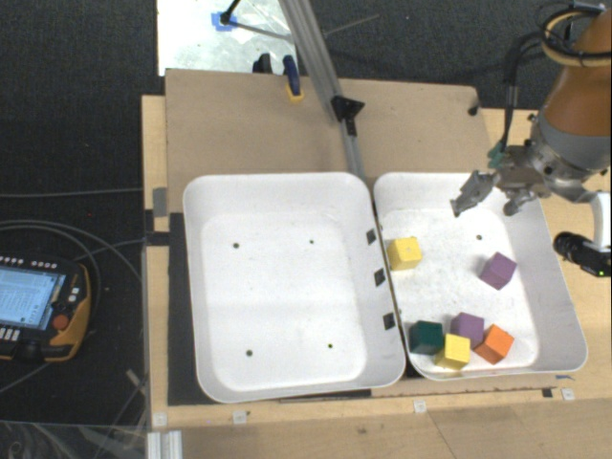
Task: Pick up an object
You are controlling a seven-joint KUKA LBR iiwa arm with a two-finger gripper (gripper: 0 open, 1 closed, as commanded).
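Over the right bin I have the arm reaching in from the right, its orange band above the grey wrist. The jaws hang above the far end of that bin, spread apart, with nothing between the two dark fingers that I can see.

Six blocks lie in the right bin. A yellow cube sits by itself close to the wall shared with the other bin, about midway along it. A purple cube lies alone toward the bin's right side, turned at an angle, well apart from the yellow one. It is the block nearest the jaws, though clearly apart from them.

At the near end I see a cluster of four: a dark green cube on the left, a second purple cube beside it, a second, smaller-looking yellow cube just in front of those two, and an orange cube on the right. They sit tight together; I cannot tell which of them actually touch.

Beside it, the left bin shows its white floor with four small dark spots. Black clips join the two bins along their shared edge. Both rest on the brown desk. Off to the far left a pendant with a lit screen lies on the dark floor.
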